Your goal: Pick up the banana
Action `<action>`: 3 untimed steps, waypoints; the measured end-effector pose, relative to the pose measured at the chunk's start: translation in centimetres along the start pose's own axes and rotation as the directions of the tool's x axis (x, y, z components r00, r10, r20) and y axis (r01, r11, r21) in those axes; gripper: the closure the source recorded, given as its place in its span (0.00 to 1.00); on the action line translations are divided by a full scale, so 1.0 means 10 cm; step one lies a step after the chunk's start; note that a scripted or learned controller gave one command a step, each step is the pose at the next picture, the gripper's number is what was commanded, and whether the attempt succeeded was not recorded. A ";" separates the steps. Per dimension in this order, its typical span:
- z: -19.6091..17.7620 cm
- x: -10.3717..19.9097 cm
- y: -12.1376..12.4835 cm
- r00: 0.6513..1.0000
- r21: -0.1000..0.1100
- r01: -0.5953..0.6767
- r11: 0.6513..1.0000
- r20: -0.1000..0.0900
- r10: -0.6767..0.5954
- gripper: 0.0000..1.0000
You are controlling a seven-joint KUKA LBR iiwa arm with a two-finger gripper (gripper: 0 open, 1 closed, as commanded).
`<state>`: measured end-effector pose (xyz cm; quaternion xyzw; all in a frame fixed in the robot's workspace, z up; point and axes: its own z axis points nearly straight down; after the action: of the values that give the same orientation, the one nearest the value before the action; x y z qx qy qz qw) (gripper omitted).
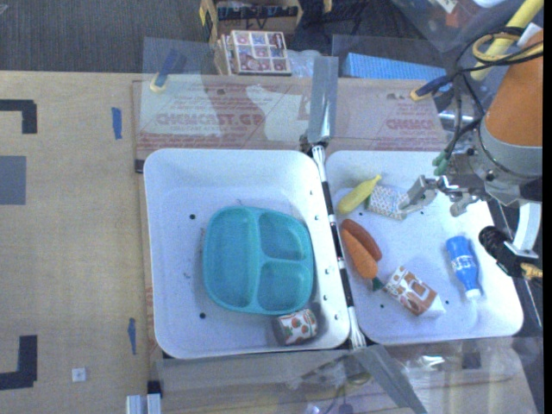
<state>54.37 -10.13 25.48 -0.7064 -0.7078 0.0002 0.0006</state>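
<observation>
The pale wooden desk [69, 257] carries two shallow white bins side by side. The left white bin [172, 179] holds a large teal plastic plate with three compartments [259, 261], and a small cup printed with red spots [296, 326] lies on its side at that bin's near edge. The right white bin [500, 317] holds the smaller things. The grey arm with its orange band [516, 110] reaches in from the right above this bin's far corner, and the jaws [431, 192] hang low over the bin; whether they are open or closed I cannot tell. The orange toy carrot [361, 248] lies near the divider. The small yellow banana [358, 194] lies at the far left of the right bin, just beside a small patterned packet [387, 201] that sits between it and the jaws. A blue bottle [463, 266] lies at the right, and a brown and white carton [413, 291] lies near the front.
</observation>
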 end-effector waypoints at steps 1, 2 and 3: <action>0.70 0.13 0.75 1.000 -0.003 -0.015 1.000 0.001 0.015 0.00; 1.64 0.05 1.21 0.981 -0.006 0.193 0.981 0.003 -0.193 0.00; 0.68 0.82 1.24 0.990 -0.005 0.139 0.990 0.002 -0.139 0.00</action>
<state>66.73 -1.88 18.64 -0.6553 -0.7554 -0.0011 -0.0014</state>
